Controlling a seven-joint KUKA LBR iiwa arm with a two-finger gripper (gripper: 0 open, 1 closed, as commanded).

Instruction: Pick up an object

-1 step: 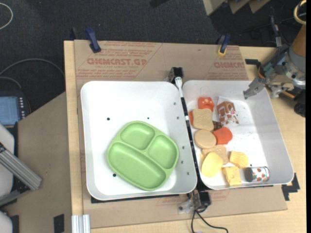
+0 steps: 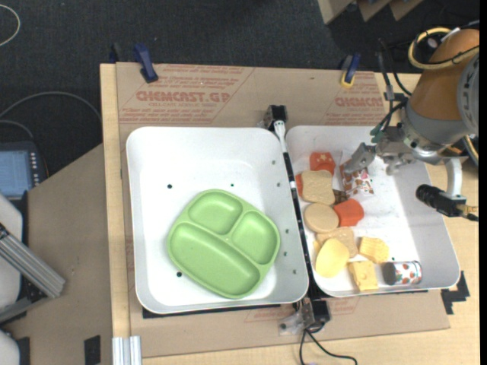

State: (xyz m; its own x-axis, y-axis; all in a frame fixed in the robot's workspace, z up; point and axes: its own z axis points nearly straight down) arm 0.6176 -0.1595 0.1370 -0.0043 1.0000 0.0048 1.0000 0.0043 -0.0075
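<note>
Camera view: pincer (image 2: 356, 175) directly above a red-white packet (image 2: 360, 185).

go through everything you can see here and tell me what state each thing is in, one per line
Green tray: right way up in the left bin, compartments bare.
Small can: lying on its side in the right bin.
Food pieces: loose, crowded along the right bin's left side.
Gripper: low over the right bin, beside a small packet.

Red print "CHEMCAST G P" on brown board (image 2: 183, 96) behind bins; rest illegible.
</note>
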